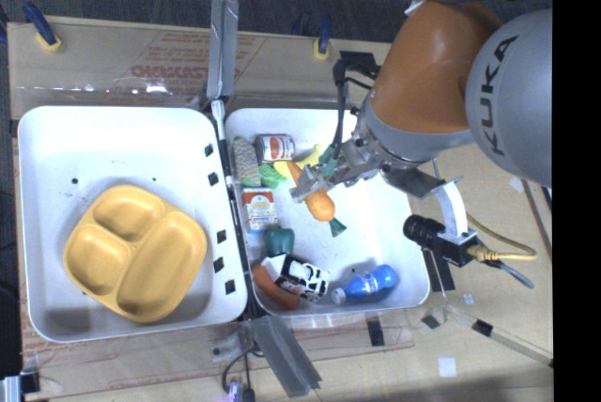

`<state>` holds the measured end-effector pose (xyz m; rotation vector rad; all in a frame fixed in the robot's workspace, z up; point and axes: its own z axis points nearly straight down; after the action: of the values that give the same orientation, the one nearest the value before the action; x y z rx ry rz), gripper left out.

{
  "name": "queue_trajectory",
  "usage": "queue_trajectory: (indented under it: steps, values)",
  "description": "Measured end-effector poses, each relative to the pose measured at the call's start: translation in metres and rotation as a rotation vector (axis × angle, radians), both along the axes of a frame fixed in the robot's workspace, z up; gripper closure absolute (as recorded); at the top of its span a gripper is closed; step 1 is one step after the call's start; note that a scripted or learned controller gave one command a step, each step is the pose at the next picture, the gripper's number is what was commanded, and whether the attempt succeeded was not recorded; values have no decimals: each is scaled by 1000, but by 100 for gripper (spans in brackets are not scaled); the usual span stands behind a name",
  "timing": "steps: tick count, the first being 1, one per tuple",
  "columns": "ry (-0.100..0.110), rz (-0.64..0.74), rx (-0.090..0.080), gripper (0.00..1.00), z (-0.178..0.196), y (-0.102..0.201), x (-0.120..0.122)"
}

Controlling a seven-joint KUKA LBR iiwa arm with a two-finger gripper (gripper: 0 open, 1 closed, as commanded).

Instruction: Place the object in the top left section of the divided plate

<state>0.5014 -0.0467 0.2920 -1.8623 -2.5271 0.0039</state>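
A small orange plastic carrot with a green tip (pixel 322 206) sits at the end of the gripper (pixel 317 187), in the right white bin (pixel 406 252). It lies right under the metal fingertips, but whether it is pinched between them cannot be told from this slanted view, nor can the width of the gripper's opening.

Just beyond the gripper, toward the bin's back wall, lies a small red-labelled tin can (pixel 275 147) on its side, with a green and yellow toy piece (pixel 279 172) next to the gripper's tip. Further out from the gripper, against the divider between the bins, are a grey-green knobbly oblong object (pixel 246 162) and a small white packet with a red label (pixel 260 208). Below the gripper, toward the near wall, sit a dark green block (pixel 279 241), a black-and-white patterned object (pixel 303 276), a brown curved piece (pixel 272 289) and a blue plastic bottle (pixel 368 284) lying flat.

Well apart from the gripper, across the divider, the left white bin (pixel 56 146) holds the yellow divided plate (pixel 136 252), with two smaller sections and one larger section.

Both bins rest on the tan counter (pixel 122 53). The grey arm with its orange band (pixel 437 62) looms over the right bin's far corner.
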Motion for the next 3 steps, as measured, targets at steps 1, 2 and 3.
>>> queue_trajectory:
  steps: [1, 2, 3]
  values:
    - [0, 100, 0, 100, -43, 111, -25]
    - [2, 15, -1, 100, -83, 159, 1]
    - [4, 198, 0, 100, -88, 220, -26]
